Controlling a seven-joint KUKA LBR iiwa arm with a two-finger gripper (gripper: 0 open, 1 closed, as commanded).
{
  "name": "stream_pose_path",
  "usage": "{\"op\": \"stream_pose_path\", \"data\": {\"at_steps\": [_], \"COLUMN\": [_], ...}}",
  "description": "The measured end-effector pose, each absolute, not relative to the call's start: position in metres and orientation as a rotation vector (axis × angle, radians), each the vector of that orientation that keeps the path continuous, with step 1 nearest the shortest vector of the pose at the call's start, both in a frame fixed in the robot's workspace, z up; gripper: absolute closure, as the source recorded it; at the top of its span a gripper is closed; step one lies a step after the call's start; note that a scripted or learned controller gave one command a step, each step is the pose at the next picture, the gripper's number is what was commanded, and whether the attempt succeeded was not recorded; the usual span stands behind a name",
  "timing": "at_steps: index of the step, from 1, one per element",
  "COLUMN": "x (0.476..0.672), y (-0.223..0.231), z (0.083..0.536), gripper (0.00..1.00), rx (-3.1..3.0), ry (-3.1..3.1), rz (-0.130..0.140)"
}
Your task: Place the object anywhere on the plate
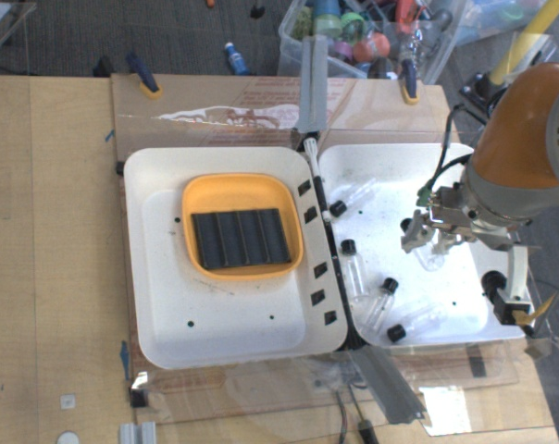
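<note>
An orange plate [198,202] sits in the left bin [159,322], and a black ribbed slab [241,238] lies flat on it. My gripper [433,241] hangs low over the middle of the right bin [465,169], well right of the plate. A clear, glassy shape [433,259] lies right under the gripper; whether it is gripped is unclear. Several clear vials with black caps lie on the right bin's floor: one [339,208] near the divider, another [349,248] below it, a third [388,287] towards the front.
A further capped vial [397,332] lies at the right bin's front edge. A row of black clips [318,269] runs along the divider between the bins. Behind the bench stands a clear crate of coloured toys [372,12].
</note>
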State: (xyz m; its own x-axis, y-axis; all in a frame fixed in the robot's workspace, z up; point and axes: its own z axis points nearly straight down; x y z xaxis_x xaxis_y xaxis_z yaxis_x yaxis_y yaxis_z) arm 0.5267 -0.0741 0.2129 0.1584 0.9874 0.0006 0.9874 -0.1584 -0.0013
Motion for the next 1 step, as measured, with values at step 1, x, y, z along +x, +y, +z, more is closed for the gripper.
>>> {"op": "stream_pose_path", "data": {"at_steps": [1], "x": [0.5739], "y": [-0.0668], "z": [0.1924], "gripper": [1.00], "rx": [-2.261], "ry": [-2.182], "rz": [-0.001]}}
